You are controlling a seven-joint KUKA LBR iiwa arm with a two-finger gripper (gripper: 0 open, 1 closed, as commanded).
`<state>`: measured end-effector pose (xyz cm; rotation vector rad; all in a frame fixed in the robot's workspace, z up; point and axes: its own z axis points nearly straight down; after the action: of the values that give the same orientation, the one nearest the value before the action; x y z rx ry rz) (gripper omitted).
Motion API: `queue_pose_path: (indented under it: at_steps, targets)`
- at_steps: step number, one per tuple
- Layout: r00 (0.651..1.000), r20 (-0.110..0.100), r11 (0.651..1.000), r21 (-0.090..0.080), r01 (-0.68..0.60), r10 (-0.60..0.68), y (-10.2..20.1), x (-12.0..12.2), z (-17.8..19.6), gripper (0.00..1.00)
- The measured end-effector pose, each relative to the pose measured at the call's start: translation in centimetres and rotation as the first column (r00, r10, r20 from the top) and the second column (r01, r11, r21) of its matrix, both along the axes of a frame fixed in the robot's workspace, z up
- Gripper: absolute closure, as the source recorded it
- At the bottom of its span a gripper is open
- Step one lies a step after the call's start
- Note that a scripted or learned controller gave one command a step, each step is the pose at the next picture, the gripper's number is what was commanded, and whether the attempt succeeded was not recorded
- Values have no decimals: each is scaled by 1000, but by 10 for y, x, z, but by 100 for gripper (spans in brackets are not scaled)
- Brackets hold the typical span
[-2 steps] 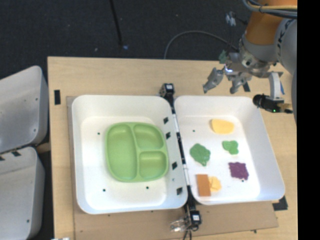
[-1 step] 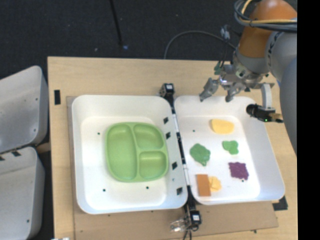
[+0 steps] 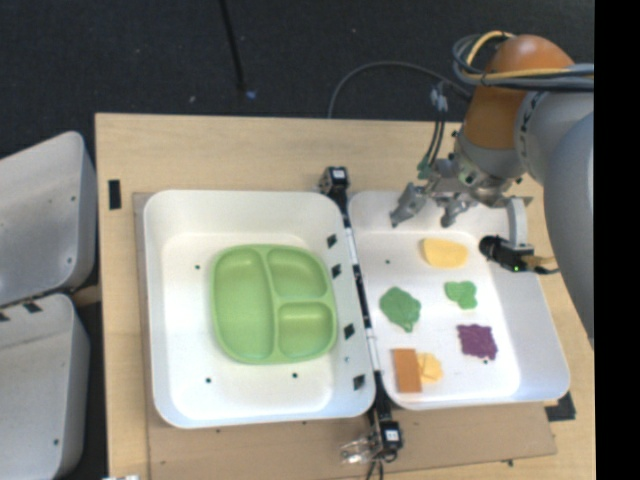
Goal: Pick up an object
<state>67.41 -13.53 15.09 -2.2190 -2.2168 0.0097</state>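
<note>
Nearest the lens, camera view: small metal fitting (image 3: 365, 450) at the bench's (image 3: 120, 148) front edge, between the two bins. Just behind it, in the right bin (image 3: 535, 368), an orange block (image 3: 405, 371) with a pale yellow chip (image 3: 431, 370) touching its right side. Further back are a purple lump (image 3: 477, 341), a dark green lump (image 3: 400, 308) and a small green piece (image 3: 460, 292), all apart from each other. A yellow piece (image 3: 443, 253) lies toward the bin's far end.

Left bin (image 3: 170, 388) holds a green divided plate (image 3: 272, 302), lying flat.

Gripper (image 3: 428, 213) hangs over the right bin's far end, fingers spread with nothing between them, so empty. It sits just beyond the yellow piece and slightly left of it, not touching. That piece looks like the likeliest pick.

Risks, as judgement:
- Gripper is offset from the yellow piece, so a straight descent may close on bare bin floor.
- The piece looks low and rounded, so fingers could ride over it or squeeze it out sideways.
- The far wall is close, so a finger may hit it and skew the grasp.
- Going for the orange block instead, the chip against it may get dragged or block a finger.
</note>
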Motion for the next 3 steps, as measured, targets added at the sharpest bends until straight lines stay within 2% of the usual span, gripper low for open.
queue_pose_path:
  at_steps: [1, 2, 3]
  targets:
    - [1000, 2, 1000, 0, 1, -1, -1, -1, -55, 0]
    - [1000, 7, 1000, -1, 2, -2, -2, 1, -42, 100]
    - [1000, 12, 1000, 0, 1, -1, -2, 2, 20, 100]
